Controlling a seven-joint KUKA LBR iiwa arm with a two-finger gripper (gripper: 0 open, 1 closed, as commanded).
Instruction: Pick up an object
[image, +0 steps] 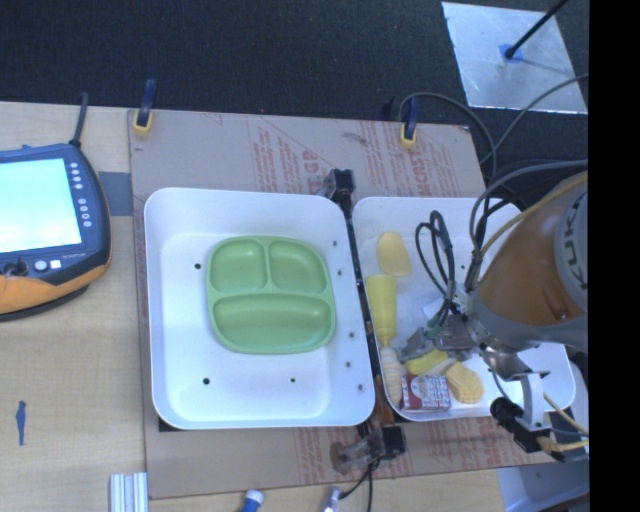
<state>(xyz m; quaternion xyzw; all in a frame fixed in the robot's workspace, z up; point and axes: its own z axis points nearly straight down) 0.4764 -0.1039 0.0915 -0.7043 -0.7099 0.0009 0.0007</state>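
A teach pendant (45, 225) lies at the tabletop's far left. The left bin (165, 300) holds a green divided plate (270, 295) centred, with bare floor all round. In the right bin (560, 385), yellow toy foods (381, 300) crowd the left wall and front corner. The pincer (440, 338) sits low among them; whether it grips anything I cannot tell.

The wooden bench (70, 380) bears a cardboard sheet (300, 150) under two white bins (180, 300), plus a handheld pendant (45, 225).
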